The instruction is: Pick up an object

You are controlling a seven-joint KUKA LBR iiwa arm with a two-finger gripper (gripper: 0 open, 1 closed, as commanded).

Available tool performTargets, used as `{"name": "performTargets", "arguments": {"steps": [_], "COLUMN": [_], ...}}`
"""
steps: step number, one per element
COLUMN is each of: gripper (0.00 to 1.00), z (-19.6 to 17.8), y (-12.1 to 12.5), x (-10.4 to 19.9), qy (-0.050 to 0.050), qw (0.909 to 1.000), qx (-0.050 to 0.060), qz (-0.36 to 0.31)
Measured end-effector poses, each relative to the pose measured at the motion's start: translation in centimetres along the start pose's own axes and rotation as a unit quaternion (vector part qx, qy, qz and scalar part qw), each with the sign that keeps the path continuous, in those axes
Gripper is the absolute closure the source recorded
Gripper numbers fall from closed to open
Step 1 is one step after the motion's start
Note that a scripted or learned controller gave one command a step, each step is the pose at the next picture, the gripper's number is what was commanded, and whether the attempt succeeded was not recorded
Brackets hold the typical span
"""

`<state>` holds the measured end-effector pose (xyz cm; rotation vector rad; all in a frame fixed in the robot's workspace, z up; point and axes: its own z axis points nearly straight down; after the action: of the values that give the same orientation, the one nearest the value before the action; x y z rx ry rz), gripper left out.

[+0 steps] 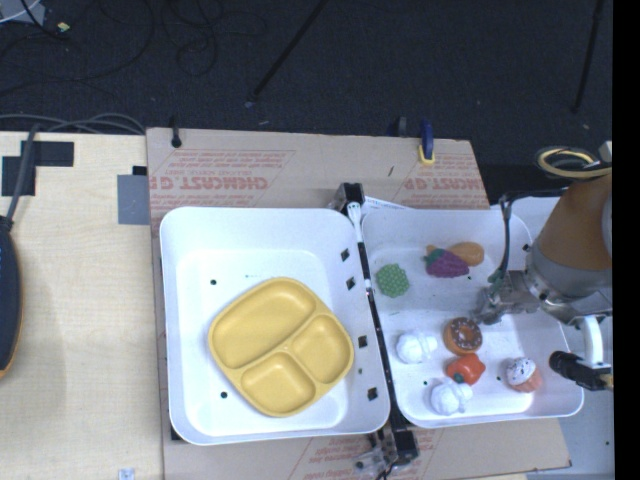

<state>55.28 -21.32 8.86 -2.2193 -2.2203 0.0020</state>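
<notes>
Gripper (492,306) at right of frame, low over the right bin (412,236); how its claw stands cannot be told. The donut (463,335) lies just below-left of it, nearest of the toys; purple grapes (446,263) sit above-left.

Robotics lab, bench (80,268) with white bins (190,258), loose floor cables (150,18)
</notes>
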Motion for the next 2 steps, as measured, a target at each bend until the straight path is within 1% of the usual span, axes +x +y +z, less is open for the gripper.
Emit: {"name": "performTargets", "arguments": {"steps": [1,2], "gripper": [1.00,1.00], "z": [0.0,0.0], "y": [-5.8,0.0], "x": [0.1,0.0], "qy": [0.000,-0.001], "qw": [1.0000,1.0000], "qx": [-0.001,-0.002], "qz": [0.000,-0.001]}}
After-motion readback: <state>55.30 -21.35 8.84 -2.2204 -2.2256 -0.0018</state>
